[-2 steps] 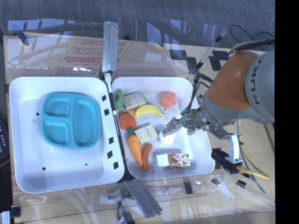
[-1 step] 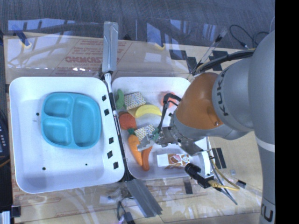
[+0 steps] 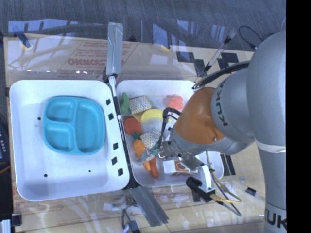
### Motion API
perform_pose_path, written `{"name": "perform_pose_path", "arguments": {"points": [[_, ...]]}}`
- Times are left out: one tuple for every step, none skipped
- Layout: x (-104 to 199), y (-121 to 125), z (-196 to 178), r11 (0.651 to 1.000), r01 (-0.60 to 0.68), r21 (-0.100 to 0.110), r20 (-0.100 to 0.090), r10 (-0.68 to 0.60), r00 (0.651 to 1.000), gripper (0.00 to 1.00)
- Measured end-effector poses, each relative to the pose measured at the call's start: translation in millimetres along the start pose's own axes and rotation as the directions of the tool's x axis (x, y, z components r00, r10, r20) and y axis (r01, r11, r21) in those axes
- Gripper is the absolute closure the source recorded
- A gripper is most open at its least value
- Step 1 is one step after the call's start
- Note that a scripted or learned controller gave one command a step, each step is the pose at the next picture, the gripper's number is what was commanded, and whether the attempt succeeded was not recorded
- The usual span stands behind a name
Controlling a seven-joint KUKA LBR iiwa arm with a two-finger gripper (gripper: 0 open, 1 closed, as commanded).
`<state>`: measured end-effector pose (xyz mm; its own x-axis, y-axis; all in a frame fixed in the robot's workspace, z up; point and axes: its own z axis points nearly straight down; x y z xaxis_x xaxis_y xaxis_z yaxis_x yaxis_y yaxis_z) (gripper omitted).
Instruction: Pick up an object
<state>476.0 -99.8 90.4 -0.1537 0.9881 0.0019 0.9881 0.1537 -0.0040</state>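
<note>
I cannot tell the state of my end effector [image 3: 163, 152] at lower centre; the small orange plastic carrot [image 3: 139, 147] looks light, stiff, best pinched mid-body

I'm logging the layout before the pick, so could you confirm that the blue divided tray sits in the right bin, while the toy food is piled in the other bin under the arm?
Not quite: the camera view shows the blue divided tray in the left bin, not the right. The toy food is indeed piled in the other bin, under the arm.
</note>
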Motion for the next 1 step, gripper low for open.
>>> {"name": "perform_pose_path", "arguments": {"points": [[-0.7,0.0,-8.8,1.000,0.004,0.002,0.001,-0.004,1.000,1.00]]}}
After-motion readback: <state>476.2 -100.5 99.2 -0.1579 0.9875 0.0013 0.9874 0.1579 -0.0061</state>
